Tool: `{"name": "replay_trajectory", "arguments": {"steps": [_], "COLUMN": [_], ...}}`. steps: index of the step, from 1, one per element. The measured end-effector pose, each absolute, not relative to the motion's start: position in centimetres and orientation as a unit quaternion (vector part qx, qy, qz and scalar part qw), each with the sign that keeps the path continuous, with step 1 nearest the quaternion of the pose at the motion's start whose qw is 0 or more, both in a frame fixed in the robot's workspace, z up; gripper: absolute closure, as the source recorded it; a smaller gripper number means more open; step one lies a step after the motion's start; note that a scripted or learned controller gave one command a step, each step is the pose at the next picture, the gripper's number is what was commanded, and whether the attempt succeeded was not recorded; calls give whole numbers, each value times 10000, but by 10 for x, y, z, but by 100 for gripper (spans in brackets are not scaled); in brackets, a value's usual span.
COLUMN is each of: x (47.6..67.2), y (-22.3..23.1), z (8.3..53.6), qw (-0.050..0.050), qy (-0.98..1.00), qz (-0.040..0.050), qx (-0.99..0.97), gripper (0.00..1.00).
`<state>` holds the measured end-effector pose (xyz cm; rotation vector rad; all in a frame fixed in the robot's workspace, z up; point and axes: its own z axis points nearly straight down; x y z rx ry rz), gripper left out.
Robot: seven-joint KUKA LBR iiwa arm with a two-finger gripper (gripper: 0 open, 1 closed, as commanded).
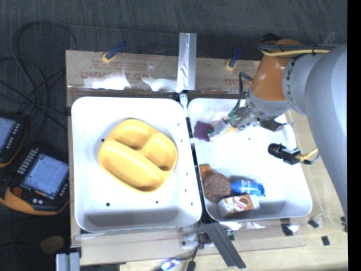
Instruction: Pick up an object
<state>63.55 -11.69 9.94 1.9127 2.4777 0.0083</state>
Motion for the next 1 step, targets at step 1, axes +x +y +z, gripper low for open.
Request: {"name": "replay_trajectory", "arguments": {"steps": [1], "x": [641], "y": [-28], "z": [183], "qw": [-1], "qy": [7383], "qz": [-11], "qx": [6744], "gripper": [0]}}
